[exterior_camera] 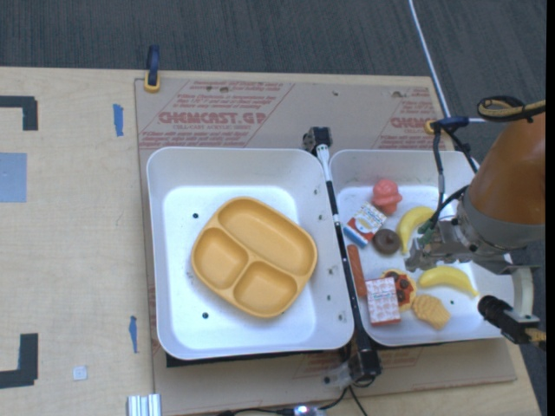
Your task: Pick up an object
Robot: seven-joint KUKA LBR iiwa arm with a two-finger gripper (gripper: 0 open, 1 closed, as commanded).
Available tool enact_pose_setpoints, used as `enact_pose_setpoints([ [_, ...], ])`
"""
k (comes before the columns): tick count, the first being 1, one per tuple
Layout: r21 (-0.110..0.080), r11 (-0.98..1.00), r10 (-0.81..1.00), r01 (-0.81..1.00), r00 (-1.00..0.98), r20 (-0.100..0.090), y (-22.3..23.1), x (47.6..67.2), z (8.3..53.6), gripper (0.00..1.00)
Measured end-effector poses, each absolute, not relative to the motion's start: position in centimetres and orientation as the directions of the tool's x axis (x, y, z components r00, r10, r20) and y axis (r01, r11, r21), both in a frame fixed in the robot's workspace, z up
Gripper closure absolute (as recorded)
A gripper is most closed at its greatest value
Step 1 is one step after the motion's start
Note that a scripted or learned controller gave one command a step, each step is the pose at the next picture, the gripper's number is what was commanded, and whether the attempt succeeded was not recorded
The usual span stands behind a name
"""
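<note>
I am seeing the tool (431, 251) hanging low in the right bin (347, 170), between two bananas (414, 224); I cannot tell its grip.

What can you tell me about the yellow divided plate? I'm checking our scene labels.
The yellow divided plate is a rounded, plastic-looking tray with three compartments: one long section along its upper right side and two smaller ones below. It lies flat and turned at an angle on the floor of the left bin, right side up. Nothing sits in its compartments, and the gripper is away over the right bin.
</note>
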State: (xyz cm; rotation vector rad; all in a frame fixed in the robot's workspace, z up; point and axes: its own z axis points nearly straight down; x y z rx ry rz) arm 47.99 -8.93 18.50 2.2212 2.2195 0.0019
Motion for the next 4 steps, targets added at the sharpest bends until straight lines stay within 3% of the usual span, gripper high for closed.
enact_pose_setpoints([
  [1, 0.002, 0.000, 1.000, 1.000, 0.000, 0.000, -8.9, 48.0, 18.5, 0.00],
  [2, 0.008, 0.001, 1.000, 1.000, -0.001, 0.003, -9.6, 48.2, 9.3, 0.00],
  [3, 0.009, -0.002, 1.000, 1.000, 0.002, 0.000, -9.3, 48.3, 9.1, 0.00],
  [4, 0.021, -0.002, 1.000, 1.000, 0.002, 0.000, -9.3, 48.6, 10.5, 1.00],
])
